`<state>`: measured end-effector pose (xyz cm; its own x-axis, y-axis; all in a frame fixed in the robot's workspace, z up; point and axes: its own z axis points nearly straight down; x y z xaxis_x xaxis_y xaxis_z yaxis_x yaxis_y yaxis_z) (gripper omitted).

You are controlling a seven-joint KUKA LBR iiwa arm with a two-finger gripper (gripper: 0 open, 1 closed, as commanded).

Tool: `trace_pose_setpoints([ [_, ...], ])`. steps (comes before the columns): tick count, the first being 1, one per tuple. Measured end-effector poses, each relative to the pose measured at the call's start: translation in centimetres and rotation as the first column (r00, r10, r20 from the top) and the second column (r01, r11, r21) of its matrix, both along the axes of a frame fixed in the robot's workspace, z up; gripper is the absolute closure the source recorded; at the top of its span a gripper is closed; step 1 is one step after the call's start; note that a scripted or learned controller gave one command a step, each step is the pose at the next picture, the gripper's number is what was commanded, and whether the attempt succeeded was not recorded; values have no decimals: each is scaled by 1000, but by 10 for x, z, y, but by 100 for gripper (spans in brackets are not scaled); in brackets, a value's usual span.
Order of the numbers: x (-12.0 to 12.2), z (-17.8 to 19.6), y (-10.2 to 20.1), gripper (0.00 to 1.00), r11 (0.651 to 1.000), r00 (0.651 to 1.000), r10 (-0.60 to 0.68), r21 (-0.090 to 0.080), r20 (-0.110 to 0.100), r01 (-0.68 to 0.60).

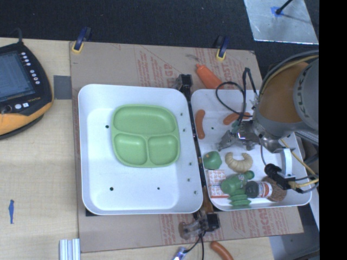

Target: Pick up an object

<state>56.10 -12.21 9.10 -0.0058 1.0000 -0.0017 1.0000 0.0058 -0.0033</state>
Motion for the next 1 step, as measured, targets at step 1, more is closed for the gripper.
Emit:
trace_pose_setpoints([
  [1,96,41,-28,0,1000,1000,-1,1,2,1],
])
